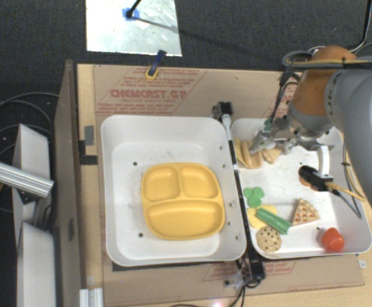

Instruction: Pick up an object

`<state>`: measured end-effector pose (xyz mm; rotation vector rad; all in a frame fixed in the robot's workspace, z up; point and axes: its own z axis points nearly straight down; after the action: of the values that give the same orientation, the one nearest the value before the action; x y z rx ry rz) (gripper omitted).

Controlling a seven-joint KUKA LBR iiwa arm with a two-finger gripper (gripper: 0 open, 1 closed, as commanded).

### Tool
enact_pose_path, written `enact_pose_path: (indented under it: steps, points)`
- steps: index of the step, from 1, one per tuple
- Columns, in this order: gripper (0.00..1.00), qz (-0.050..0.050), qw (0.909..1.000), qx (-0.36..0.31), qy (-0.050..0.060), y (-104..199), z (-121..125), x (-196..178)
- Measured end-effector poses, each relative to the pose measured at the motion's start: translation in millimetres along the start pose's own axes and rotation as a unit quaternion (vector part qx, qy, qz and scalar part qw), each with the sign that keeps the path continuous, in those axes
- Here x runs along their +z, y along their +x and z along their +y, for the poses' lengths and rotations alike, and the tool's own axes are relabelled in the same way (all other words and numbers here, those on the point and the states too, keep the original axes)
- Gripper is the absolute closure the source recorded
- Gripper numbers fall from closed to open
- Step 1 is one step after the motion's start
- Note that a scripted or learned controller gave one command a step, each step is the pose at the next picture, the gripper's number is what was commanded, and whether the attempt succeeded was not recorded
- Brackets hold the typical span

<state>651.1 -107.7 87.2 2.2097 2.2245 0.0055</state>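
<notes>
Jaws [270, 141] low at right bin's [358, 235] far-left corner, state cannot be told | pale fries [248, 155] just beside them, long axes running near-to-far | spoon [317, 178], pizza slice [304, 212], tomato [331, 239], cookie [269, 239] nearer | yellow tray [182, 200] in left bin [125, 171].

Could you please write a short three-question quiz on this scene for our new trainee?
1. True or false: the yellow divided plate lies in the left bin.
2. Which item sits nearest the right bin's front right corner: A) cookie B) red tomato C) pizza slice?
3. Over which part of the right bin is the gripper?

Key:
1. True.
2. B.
3. Its far left part, above the pale fries.
</notes>
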Motion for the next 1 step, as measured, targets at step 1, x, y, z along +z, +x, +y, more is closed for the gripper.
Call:
enact_pose_path:
  steps: [1]
  points:
    - [1.00,0.001,1.0000,0.000,0.000,-1.7,0.8,-15.0]
